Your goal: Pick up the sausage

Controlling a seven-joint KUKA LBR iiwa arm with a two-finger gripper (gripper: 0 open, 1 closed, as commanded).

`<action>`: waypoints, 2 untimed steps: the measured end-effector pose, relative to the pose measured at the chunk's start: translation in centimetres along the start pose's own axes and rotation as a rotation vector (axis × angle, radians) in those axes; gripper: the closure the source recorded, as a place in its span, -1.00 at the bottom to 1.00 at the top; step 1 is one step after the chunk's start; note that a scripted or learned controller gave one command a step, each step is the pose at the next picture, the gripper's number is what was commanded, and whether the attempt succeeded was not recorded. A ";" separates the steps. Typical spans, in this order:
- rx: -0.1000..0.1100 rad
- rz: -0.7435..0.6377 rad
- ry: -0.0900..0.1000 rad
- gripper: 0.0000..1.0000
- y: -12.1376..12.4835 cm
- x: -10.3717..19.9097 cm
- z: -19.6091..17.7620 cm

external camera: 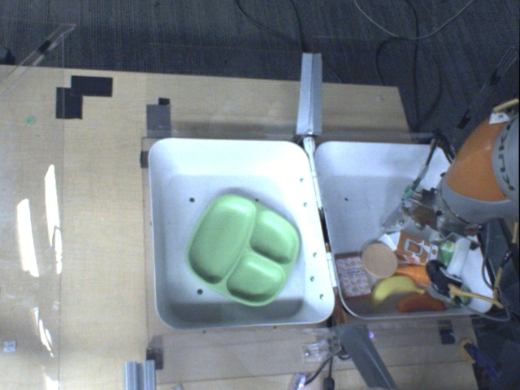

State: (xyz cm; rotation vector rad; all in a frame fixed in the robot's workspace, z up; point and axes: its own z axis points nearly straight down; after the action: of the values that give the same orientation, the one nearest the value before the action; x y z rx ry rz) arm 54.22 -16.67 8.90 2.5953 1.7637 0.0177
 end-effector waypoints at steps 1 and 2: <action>-0.005 0.061 -0.004 -1.00 -5.0 0.6 -0.1; 0.007 0.137 -0.003 -1.00 -2.8 -1.6 -4.1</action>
State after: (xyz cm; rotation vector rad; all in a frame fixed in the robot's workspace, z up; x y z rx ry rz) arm 50.96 -17.13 12.94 2.7140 1.5850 0.0080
